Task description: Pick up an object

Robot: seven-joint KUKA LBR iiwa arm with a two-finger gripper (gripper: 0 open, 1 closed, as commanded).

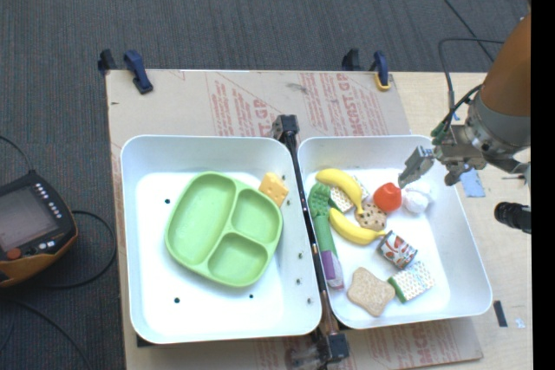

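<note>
Tomato [388, 197] is sitting in the right bin [473, 260], between a cookie [371, 217] and a white ball [417, 201]. Gripper [431, 166] is hovering just right of and above it, fingers spread, pinching nothing. Bananas [347, 204] are lying to the left.

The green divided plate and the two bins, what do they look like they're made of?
The green divided plate looks like moulded plastic with a matte finish: uniform colour, rounded compartment ridges. The left bin and right bin look like thin formed white plastic, smooth with soft rounded rims, though coated metal can't be ruled out.
</note>
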